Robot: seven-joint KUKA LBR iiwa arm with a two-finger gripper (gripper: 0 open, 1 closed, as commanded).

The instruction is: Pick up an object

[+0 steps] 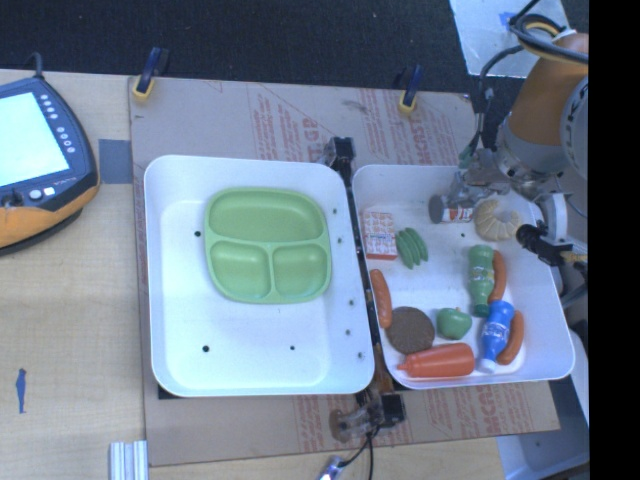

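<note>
My gripper (466,190) hangs low over the back of the right bin (560,363), right above a small grey and red can (449,210) lying on its side. Whether it touches the can is unclear. Beside it lies a beige shell-shaped piece (494,220). Further forward are a cracker packet (378,233), a green bean pod (411,246), a green bottle (481,274), a blue bottle (497,331), a brown patty (409,329), a green apple (454,322) and a large red carrot (437,361).
The left bin (170,358) holds a green divided plate (268,244). Thin orange sausages (381,297) lie among the toys. A control pendant (35,163) rests on the bench at far left. Blue clamps (149,72) pin the cardboard's back edge.
</note>
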